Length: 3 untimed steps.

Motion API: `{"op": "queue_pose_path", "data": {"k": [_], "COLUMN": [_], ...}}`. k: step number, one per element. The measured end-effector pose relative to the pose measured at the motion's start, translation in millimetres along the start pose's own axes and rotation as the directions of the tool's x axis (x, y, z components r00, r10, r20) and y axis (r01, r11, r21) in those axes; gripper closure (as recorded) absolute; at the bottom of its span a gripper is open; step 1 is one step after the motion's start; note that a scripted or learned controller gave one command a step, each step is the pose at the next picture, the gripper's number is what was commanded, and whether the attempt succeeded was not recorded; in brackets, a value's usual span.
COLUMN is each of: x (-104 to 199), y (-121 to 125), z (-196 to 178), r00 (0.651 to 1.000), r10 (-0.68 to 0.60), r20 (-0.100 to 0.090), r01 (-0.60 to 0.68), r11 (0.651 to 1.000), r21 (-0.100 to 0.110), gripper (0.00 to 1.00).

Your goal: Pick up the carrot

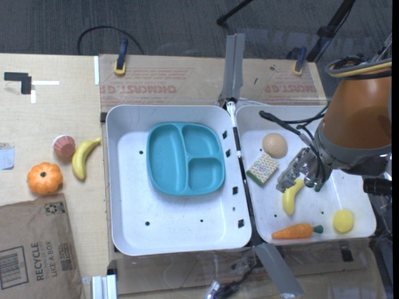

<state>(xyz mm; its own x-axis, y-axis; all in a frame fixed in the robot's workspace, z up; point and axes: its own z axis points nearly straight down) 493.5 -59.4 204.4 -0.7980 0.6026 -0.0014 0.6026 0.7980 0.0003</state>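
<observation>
- Looking down from the fixed camera, the carrot (293,232) lay flat near the front edge of the right bin (349,232), its green tip pointing right toward a yellow lemon (343,220) just beside it.
- A banana (291,197) lay above the carrot, close to it but apart, and the gripper (298,173) hung right over the banana's upper end, well short of the carrot.
- Whether the fingers were spread or closed could not be told; they showed as a grey, blurred cluster with nothing clearly between them.
- A small patterned box (263,168) sat tilted to the left of the gripper, and a tan ball (274,145) rested behind it near the back of the bin.
- The arm (360,114), with its broad orange band, covered the right bin's far right corner, and dark cables (290,124) crossed over the bin's back part.
- The left bin (124,185) held a blue divided plate (186,159), lying flat in the middle.
- On the bench (37,111) to the left sat a small pumpkin (45,179), a second banana (83,157) and a pinkish round thing (64,146) too small to name.
- A brown paper bag (31,248) was cut off by the lower left corner.
- Two clamps (120,62) held a cardboard sheet (168,80) at the back.
</observation>
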Motion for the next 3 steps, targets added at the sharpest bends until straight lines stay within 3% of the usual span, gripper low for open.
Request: {"op": "queue_pose_path", "data": {"k": [1,2,3], "x": [15,26,-21], "y": [-5,9,-55], "z": [14,14,7], "r00": [0.921,0.707,0.528], "r10": [0.389,0.707,0.849], "r20": [-0.001,0.001,0.001], "r01": [-0.389,-0.707,-0.849], "r11": [0.921,0.707,0.528], "r21": [0.003,0.003,0.004], "gripper": [1.0,1.0,1.0]}}
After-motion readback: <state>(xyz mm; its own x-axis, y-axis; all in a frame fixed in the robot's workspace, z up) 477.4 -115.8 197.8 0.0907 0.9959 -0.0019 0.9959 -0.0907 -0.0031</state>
